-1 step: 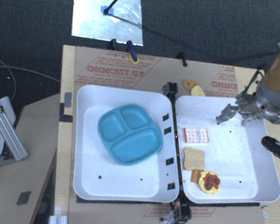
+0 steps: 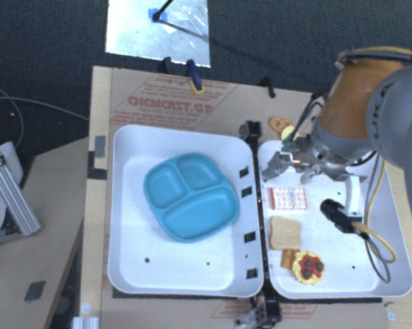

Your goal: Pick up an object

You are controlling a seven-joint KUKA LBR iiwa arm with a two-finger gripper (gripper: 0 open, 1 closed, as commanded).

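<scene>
Overhead, claw (image 2: 291,170) hangs over the far end of the right bin (image 2: 394,245), its two fingers (image 2: 272,167) apart with nothing between them. Just beneath and nearer the camera, a red-and-white card (image 2: 287,198) lies flat on the bin floor, close to the claw though not gripped. Next down: toy bread slice (image 2: 284,233), then a small orange piece (image 2: 286,258) touching a yellow toy tart with red topping (image 2: 308,267) near the front rim. Left bin (image 2: 121,189) holds a blue divided plate (image 2: 191,196), roughly centred, lying flat. Both bins sit side by side on a cardboard-covered table (image 2: 219,100)
</scene>
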